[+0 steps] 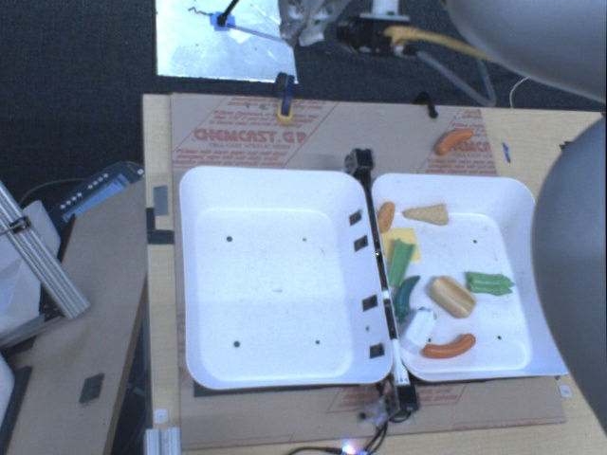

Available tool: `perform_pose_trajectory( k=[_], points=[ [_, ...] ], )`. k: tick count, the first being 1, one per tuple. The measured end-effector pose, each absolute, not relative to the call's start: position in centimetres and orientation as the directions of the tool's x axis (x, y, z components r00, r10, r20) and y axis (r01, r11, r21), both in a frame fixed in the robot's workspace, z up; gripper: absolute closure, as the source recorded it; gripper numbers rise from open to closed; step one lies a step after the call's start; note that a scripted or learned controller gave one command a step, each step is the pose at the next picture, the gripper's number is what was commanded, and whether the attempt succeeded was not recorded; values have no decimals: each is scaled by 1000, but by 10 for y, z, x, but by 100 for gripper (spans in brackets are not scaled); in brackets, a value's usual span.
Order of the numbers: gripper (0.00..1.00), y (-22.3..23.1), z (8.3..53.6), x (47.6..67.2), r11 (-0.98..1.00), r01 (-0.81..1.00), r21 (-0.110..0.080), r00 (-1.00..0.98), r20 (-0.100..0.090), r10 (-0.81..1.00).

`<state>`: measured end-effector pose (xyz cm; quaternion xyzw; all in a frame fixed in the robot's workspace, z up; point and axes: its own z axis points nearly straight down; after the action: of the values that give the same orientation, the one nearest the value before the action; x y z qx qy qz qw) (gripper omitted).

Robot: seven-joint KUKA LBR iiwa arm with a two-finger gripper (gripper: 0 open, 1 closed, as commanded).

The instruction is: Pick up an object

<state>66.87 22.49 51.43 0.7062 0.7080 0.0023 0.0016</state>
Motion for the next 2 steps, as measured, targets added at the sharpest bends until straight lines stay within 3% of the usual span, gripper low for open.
perform_pose_trajectory(
  k=[1, 2],
  points=[
    [100, 156, 526, 669, -4, 1000, 3, 4, -1, 1000],
    [100, 234, 494, 632, 11, 1000, -2, -11, 2, 1000]
  ],
)
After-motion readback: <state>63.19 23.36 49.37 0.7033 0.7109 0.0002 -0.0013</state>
